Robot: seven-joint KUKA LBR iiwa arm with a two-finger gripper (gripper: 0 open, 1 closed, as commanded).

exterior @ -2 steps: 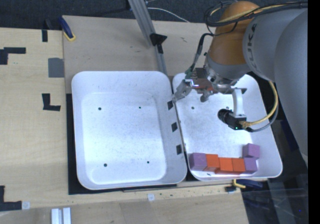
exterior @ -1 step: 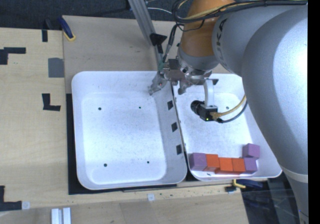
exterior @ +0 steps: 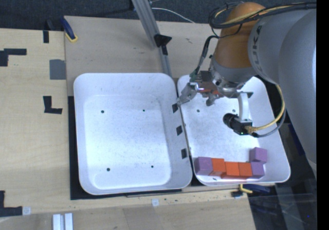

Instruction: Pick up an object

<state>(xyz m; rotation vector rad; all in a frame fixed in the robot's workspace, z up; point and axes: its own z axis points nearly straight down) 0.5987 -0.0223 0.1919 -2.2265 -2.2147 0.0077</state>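
arm [exterior: 288, 69] cut off at rt edge — hides right bin [exterior: 275, 172] top

My gripper [exterior: 198, 96] sits over the top-left of the right bin [exterior: 272, 121], blocks [exterior: 231, 167] lined along its bottom edge, left bin [exterior: 123, 131] alongside.

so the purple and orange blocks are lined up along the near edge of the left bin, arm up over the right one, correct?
Not quite. In the camera view the purple and orange blocks sit along the near edge of the right bin, not the left bin. The arm is over the right one, as you said.
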